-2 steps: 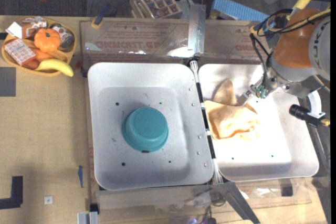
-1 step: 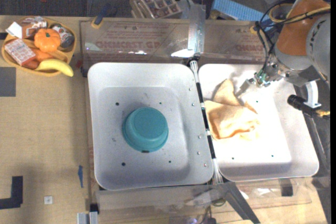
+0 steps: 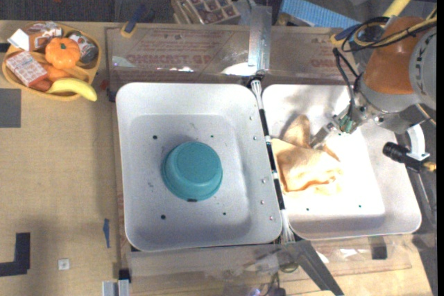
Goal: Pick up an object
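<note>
A crumpled tan and orange cloth lies in the right bin, in its left half, close to the wall that it shares with the left bin. The claw is at the upper edge of this cloth, just above it or touching it; I cannot tell which. I also cannot tell if it is open, closed, or gripping the cloth, because it is small and dark in the view. The arm comes in from the right and leans down to the left over the right bin, with its orange band above the wrist. In the left bin a teal bowl stands upside down near the middle. On the surface at the far left corner sits a basket of toy food with a banana and a small pumpkin.
</note>
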You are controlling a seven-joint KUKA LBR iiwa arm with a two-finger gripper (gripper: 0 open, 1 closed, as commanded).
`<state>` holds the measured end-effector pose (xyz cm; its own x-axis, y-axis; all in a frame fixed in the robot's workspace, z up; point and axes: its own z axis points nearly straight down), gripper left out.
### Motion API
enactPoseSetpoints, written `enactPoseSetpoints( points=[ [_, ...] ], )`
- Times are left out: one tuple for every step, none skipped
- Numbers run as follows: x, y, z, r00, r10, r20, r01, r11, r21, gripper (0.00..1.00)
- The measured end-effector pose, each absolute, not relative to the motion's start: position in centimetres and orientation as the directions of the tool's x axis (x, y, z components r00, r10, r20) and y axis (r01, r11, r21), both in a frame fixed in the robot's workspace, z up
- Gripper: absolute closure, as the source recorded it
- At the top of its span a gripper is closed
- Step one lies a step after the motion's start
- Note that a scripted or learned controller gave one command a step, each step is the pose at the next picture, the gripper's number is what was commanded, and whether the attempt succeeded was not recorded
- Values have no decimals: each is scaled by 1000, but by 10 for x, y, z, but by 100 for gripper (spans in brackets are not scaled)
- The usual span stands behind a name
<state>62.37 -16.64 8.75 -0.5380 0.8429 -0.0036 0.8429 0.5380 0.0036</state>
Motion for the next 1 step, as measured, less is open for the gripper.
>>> enactPoseSetpoints(
  points=[
    [643, -155, 111, -553, 833, -6, 833, 553, 5, 0]
  ],
)
